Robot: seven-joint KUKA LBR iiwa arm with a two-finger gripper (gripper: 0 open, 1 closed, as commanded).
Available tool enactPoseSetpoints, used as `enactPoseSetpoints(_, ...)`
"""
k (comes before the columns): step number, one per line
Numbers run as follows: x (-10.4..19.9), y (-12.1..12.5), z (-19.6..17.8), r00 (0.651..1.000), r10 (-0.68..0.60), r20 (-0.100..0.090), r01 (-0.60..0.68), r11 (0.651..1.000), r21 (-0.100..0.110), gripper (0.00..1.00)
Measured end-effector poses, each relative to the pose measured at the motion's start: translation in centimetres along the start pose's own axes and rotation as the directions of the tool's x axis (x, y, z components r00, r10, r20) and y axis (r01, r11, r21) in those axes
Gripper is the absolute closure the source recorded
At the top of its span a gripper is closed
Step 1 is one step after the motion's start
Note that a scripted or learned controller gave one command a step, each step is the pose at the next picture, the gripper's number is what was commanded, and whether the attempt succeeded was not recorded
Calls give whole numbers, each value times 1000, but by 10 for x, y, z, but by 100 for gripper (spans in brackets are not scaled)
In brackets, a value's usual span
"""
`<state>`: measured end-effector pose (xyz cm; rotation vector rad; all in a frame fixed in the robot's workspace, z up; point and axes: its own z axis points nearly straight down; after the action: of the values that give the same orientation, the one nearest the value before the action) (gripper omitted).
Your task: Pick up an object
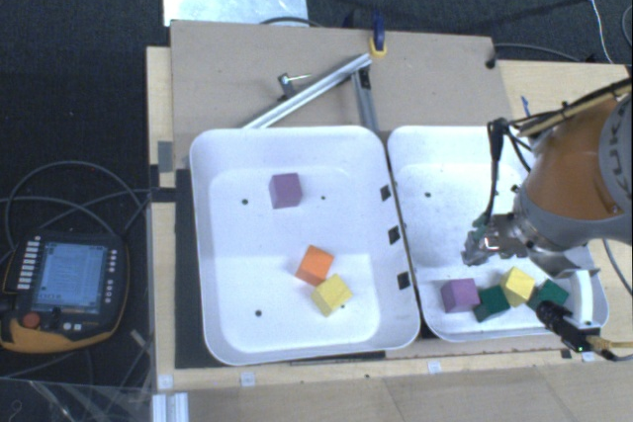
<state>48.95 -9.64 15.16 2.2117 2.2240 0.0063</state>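
My gripper [484, 246] hangs over the right bin [435, 183], near its front half, just above and behind a cluster of blocks. That cluster holds a purple cube [459, 295], a dark green block [490, 303], a yellow cube [518, 286] and another green block [552, 293] partly under the arm. The left bin [227, 242] holds a purple cube [285, 190], an orange cube [315, 264] and a yellow cube [332, 294] touching the orange one. I see nothing held in the gripper.
The grey arm with its orange band [574, 163] covers the right bin's right side. A metal rod [312, 89] lies on the board behind the bins. A teach pendant [64, 287] rests on the floor at the left.
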Motion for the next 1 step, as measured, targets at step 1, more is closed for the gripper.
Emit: enactPoseSetpoints(1,5,-2,-61,1000,0,0,0,1000,-2,100)
